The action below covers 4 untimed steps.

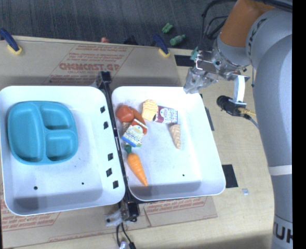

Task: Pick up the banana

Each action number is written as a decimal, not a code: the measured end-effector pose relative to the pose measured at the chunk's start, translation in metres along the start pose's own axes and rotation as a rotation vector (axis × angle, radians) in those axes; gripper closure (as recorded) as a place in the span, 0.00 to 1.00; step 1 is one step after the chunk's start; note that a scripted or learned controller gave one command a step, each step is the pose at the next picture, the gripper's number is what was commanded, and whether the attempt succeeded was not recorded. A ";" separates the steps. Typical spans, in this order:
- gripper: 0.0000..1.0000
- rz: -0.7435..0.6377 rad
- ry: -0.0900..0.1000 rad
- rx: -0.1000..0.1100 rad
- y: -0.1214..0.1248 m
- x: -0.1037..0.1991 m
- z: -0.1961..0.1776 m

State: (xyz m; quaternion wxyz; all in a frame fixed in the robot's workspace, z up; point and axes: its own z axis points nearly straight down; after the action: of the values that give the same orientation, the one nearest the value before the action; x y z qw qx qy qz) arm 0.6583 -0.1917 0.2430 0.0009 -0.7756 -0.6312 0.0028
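Observation:
The banana (149,109) is a short yellow piece lying at the back of the right bin (194,154), between a red tomato (124,113) and a small purple carton (167,114). My gripper (196,82) hangs over the bin's back right corner, to the right of the banana and well apart from it. Its fingers point down, stand open, and have nothing between them.
Also in the right bin are a small milk carton (133,135), an orange carrot (136,168) near the front and a pale bread piece (175,135). The left bin (90,160) holds a blue divided tray (41,130). A black divider (112,139) separates the bins.

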 end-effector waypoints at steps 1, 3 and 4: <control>1.00 -0.007 -0.001 0.001 0.000 0.001 -0.010; 1.00 -0.020 -0.004 0.003 0.001 0.002 -0.031; 1.00 -0.026 -0.005 0.003 0.001 0.003 -0.041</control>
State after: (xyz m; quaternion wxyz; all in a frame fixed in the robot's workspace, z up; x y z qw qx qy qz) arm 0.6601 -0.1889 0.2836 0.0007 -0.7674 -0.6411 0.0058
